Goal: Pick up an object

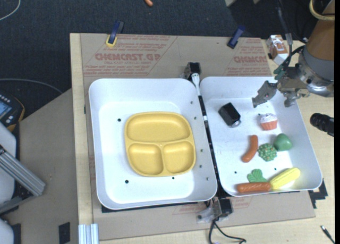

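The right bin (228,163) holds several toys: a black block (230,114), a cupcake (268,122), an orange sausage (249,148), a green broccoli (267,152), a green ball (283,142), a yellow corn cob (285,177), a second sausage (253,187) and a small green piece (256,175). My gripper (276,97) hangs over the bin's upper right part, just above the cupcake. Its fingers (262,95) are spread apart with nothing between them.
The left bin (106,104) carries a yellow divided plate (159,143). A black divider clip (193,69) sits between the bins at the back. The arm (319,51) comes in from the right over the bench edge.
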